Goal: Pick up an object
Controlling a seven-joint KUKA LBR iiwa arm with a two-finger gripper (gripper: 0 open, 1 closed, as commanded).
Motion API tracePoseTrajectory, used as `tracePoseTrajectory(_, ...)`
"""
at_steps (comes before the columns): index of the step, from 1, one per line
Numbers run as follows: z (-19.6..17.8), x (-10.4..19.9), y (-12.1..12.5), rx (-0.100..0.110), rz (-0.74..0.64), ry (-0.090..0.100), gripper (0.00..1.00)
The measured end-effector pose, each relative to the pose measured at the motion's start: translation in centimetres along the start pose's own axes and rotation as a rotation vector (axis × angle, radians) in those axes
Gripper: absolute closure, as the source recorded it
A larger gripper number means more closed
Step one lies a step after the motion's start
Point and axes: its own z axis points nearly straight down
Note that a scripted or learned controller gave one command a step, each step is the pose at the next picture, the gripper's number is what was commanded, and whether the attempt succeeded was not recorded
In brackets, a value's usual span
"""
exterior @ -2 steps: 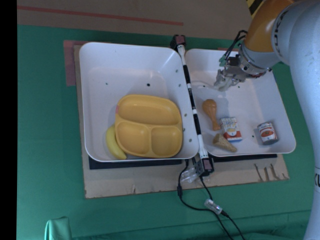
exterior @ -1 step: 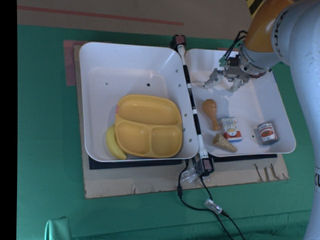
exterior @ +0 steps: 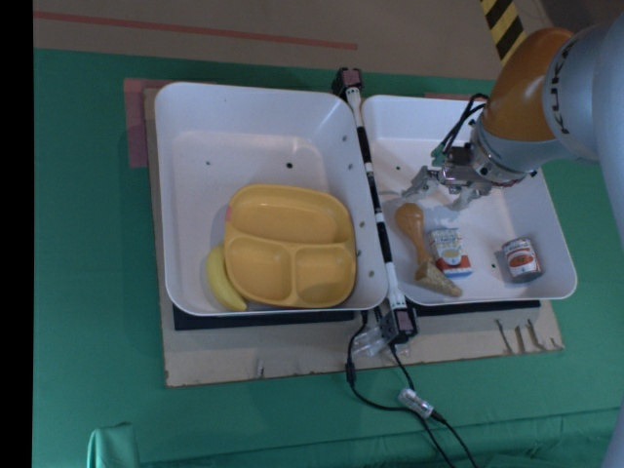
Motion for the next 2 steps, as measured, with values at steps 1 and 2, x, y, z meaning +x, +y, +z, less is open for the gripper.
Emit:
tracePoseTrajectory(1,-1.6,-0.4,0.3,-0.014,0.007,-0.006,1.0)
tracePoseTrajectory(2,-0.2,-0.3,-1.6,-0.007,0.001,0.0,1.0)
